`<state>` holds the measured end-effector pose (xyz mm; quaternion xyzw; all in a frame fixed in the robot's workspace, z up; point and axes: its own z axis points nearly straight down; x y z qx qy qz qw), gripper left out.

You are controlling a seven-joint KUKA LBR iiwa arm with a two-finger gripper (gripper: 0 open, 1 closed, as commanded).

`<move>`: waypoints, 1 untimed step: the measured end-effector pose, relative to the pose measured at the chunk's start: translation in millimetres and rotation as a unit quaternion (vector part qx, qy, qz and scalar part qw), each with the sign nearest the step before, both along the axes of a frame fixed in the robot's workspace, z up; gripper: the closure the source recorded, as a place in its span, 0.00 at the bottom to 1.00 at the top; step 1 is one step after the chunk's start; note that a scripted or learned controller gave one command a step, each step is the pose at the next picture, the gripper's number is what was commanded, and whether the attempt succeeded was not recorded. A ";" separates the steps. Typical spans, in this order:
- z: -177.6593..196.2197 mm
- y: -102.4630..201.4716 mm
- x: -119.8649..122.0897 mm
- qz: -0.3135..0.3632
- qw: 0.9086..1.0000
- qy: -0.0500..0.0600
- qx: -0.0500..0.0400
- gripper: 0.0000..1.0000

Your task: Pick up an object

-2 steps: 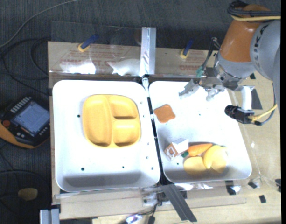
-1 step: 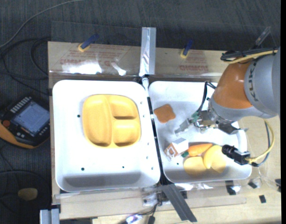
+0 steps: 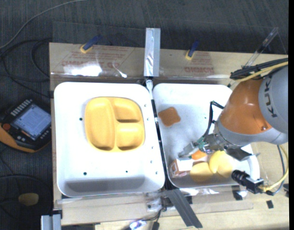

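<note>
My gripper [image 3: 200,150] is low in the right bin [image 3: 185,99], reaching in from the right under the orange-banded wrist. It hangs right over a cluster at the bin's front: a small orange piece [image 3: 198,155], a yellow round object [image 3: 220,164], a pale yellow lump [image 3: 200,170] and a small box with a red-brown side [image 3: 182,166]. A brown flat piece [image 3: 169,116] lies apart near the bin's back left. The wrist hides the fingertips.
The left bin [image 3: 70,176] holds a yellow divided tray [image 3: 114,122]. A metal divider [image 3: 152,51] stands at the back between the bins. A handheld pendant [image 3: 23,124] lies on the floor to the left. Cables run along the right side.
</note>
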<state>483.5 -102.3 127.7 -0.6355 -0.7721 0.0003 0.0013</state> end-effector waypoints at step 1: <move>-25.1 -57.8 11.8 -0.010 1.000 -0.018 -0.003 0.00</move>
